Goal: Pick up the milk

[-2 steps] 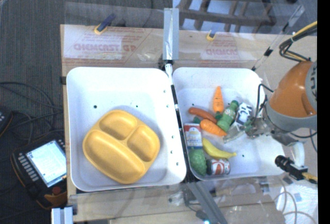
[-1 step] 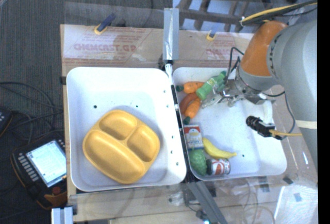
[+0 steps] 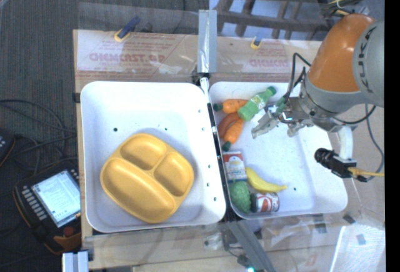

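While the gripper (image 3: 270,125) hung open and empty over the right bin (image 3: 312,199), the approach looked unfinished, the next move being down-left to the milk (image 3: 235,166), which lay between carrots (image 3: 230,127) and banana (image 3: 263,181); the left bin (image 3: 100,102) held a yellow tray (image 3: 147,176).

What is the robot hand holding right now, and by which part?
Nothing. The hand hangs open above the right white bin, no item between its fingers.
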Tool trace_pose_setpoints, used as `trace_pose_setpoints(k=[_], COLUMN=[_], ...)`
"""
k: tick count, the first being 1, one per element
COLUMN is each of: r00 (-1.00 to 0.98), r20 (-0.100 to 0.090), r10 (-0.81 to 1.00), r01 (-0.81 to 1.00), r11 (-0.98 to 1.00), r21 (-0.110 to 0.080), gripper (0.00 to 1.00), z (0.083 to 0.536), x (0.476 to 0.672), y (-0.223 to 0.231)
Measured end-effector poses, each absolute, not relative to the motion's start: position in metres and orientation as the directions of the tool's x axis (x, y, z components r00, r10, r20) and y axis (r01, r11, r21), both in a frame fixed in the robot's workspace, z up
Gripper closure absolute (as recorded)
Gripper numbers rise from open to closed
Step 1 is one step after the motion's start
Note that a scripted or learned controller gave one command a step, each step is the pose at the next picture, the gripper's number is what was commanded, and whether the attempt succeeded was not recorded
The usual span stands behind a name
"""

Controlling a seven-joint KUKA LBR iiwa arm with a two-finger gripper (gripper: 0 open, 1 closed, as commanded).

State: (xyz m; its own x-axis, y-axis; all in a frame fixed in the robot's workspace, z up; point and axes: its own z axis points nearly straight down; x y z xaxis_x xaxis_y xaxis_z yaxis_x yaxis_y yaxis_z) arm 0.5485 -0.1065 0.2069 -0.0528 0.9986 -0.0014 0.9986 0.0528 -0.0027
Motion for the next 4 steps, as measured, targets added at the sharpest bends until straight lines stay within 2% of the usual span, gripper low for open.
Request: trace_pose_setpoints(k=[1, 2, 3, 4], r00=[-0.147, -0.159, -0.118, -0.109], r20=[-0.001, -0.002, 0.002, 0.001], r10=[0.989, 0.987, 0.993, 0.994], r01=[0.989, 0.987, 0.993, 0.994], r11=[0.147, 0.159, 0.118, 0.109], r21=[-0.004, -0.003, -0.002, -0.003], gripper=[0.00, 0.00, 0.00, 0.00], z=[0.177, 0.164, 0.169, 0.162], x=[0.514, 0.518, 0.500, 0.497], y=[-0.167, -0.224, -0.222, -0.222])
